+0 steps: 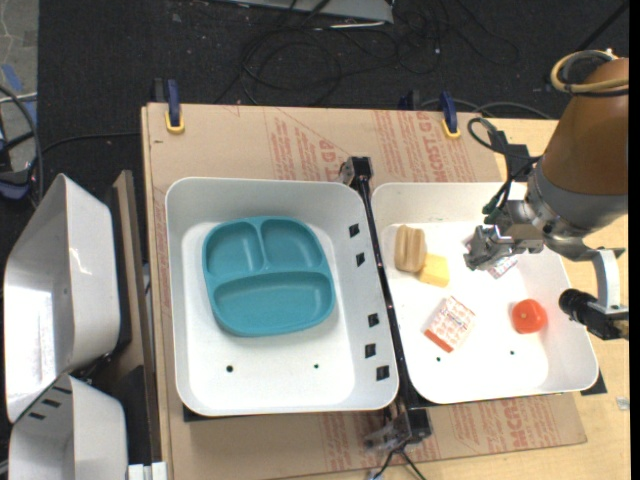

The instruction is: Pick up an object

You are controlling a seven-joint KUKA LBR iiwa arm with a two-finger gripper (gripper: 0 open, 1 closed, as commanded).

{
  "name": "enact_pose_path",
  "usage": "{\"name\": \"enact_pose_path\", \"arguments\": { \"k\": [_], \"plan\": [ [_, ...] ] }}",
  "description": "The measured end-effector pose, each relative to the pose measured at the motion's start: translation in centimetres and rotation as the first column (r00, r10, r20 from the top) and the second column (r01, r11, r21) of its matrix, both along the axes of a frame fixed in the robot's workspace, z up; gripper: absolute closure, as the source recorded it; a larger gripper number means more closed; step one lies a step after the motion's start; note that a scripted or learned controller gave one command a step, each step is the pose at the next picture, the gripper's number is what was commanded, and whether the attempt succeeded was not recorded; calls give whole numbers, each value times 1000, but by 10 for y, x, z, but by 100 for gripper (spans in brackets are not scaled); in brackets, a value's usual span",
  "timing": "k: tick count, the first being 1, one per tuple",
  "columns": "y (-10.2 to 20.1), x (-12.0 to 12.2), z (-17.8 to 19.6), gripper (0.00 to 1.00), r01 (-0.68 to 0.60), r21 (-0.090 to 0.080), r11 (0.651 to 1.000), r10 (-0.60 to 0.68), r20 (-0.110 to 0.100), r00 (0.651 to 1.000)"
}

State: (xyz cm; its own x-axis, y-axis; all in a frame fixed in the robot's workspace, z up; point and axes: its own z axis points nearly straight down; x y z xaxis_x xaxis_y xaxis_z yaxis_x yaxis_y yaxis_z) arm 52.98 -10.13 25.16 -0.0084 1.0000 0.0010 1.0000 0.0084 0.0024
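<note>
Bread roll (408, 247) lies in the right bin (570, 373), long axis running near to far, a yellow block (435, 270) touching its near right end. A tilted red-and-white packet (449, 324) sits nearer; a red ball (528, 315) to the right. The gripper (488, 249) hovers above the bin's far side, its opening impossible to tell. Teal plate (268, 275) lies in the left bin (190, 298).

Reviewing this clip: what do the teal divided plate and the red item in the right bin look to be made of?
The teal plate looks like moulded plastic: uniform colour, rounded dividers, soft matte sheen. The red item is small and rounded with a glossy highlight, probably plastic or rubber, perhaps toy food; too small to be sure.
</note>
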Motion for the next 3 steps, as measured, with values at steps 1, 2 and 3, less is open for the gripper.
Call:
{"name": "enact_pose_path", "arguments": {
  "k": [1,2,3],
  "plan": [
    [61,15,0,100,-1,0,1000,1,-1,1000],
    [114,24,5,100,-1,0,1000,1,-1,1000],
    [161,24,3,100,0,0,1000,0,-2,1000]
  ]
}}
